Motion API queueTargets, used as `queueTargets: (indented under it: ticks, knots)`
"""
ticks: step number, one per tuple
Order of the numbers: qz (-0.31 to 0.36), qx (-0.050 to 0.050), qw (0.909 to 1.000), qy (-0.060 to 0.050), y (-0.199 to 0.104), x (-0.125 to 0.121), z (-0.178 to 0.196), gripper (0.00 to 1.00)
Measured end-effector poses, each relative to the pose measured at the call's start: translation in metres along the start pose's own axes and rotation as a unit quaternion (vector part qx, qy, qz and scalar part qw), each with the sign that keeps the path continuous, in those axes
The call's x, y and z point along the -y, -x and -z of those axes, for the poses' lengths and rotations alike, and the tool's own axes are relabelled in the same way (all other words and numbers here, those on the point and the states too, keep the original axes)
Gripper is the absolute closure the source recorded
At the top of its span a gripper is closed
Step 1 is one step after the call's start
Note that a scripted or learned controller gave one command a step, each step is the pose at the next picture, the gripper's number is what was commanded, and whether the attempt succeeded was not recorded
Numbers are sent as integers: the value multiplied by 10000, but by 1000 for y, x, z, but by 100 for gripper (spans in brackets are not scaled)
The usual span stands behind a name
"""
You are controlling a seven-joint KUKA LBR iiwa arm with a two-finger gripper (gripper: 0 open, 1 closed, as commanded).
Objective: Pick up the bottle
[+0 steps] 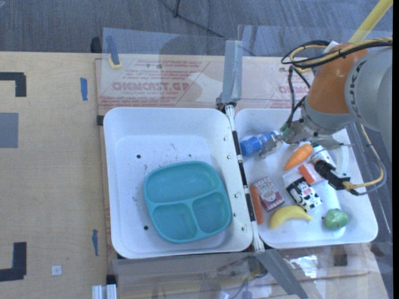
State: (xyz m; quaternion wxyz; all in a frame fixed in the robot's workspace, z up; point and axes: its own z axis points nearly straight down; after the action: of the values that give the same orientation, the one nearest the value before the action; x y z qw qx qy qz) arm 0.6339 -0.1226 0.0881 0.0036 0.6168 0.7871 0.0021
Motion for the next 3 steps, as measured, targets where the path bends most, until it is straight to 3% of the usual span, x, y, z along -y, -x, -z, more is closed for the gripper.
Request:
queueTargets:
  ticks: [1,2,3]
  knots:
    - [-14,27,10000,39,3,-1,13,100]
    - [-397,-10,9992,-25,-75,-13,98,100]
    - [-1141,-4,9935,-31,-81,21,190,100]
